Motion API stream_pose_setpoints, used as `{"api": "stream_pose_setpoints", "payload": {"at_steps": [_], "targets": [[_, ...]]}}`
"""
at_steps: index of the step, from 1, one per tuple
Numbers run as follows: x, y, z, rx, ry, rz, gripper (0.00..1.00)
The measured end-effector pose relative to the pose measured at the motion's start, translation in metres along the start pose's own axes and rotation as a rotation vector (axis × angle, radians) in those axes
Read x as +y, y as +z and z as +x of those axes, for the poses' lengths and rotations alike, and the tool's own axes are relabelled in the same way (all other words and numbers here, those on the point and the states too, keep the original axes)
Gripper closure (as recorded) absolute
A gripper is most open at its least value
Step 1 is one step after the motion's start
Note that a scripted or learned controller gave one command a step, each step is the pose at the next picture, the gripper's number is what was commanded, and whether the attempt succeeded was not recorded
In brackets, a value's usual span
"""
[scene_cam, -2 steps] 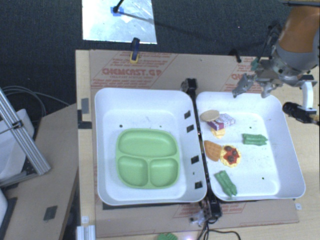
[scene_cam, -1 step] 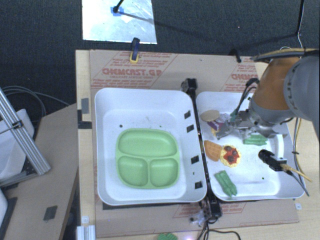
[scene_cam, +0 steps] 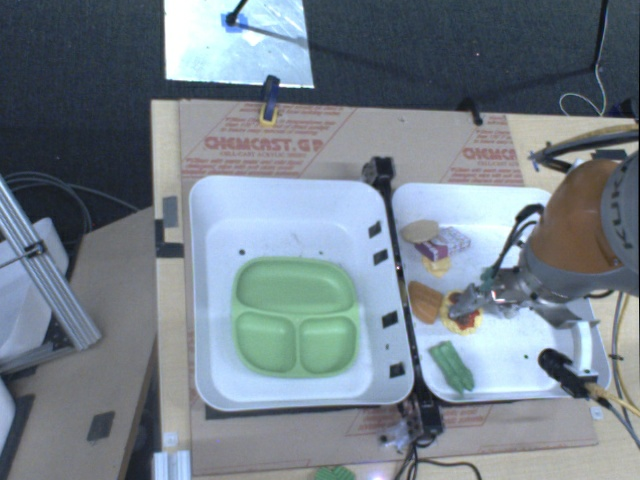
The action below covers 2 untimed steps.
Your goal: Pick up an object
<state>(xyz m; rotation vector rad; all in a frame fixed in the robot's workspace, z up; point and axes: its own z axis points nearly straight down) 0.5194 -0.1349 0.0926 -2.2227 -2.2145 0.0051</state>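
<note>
Just beneath the gripper [scene_cam: 470,303], a red-yellow toy [scene_cam: 462,317].

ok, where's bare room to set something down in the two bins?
Left bin: bare floor all around the green tray, widest above it. Right bin: bare patch at the lower right, right of the green item. Crowded: its left side, with the food pieces and the hand.

Bright even light, soft focus, faint shadows
</note>
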Motion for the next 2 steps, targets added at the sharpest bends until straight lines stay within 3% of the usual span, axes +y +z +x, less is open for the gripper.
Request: {"api": "stream_pose_setpoints", "payload": {"at_steps": [1, 2], "targets": [[0.004, -0.012, 0.002, 0.0, -0.004, -0.009, 1.0], [-0.032, -0.096, 0.097, 0.004, -0.016, -0.012, 1.0]]}}
